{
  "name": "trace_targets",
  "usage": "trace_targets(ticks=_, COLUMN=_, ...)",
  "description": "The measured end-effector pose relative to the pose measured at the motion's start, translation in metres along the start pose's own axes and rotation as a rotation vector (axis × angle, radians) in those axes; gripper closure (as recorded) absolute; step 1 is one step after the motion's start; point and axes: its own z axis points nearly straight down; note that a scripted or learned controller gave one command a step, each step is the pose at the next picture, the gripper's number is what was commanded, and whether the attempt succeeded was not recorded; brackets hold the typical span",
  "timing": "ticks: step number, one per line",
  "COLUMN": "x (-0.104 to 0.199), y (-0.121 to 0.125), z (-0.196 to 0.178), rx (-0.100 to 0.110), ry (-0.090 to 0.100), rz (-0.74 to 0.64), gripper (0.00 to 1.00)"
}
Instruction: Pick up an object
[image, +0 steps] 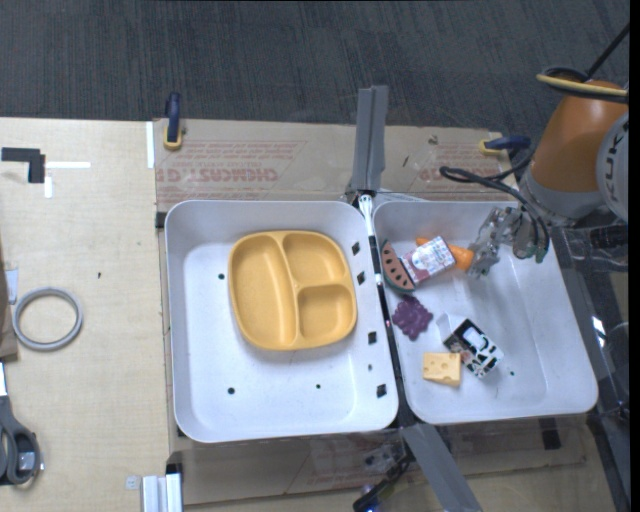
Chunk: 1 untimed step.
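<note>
My two-finger gripper (487, 252) hangs over the far edge of the right white bin (560, 385), its fingers parted around nothing, just beside the orange-and-white packet (437, 256). Along that bin's left wall lie a watermelon-slice toy (396, 272) and a purple grape cluster (411, 317); a yellow cheese wedge (442, 368) sits near its front edge.
</note>
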Motion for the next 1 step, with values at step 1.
trace_targets(ticks=1, x=0.0133, y=0.0456, z=-0.1043, rx=-0.002, ry=0.004, rz=0.08, gripper=1.0)
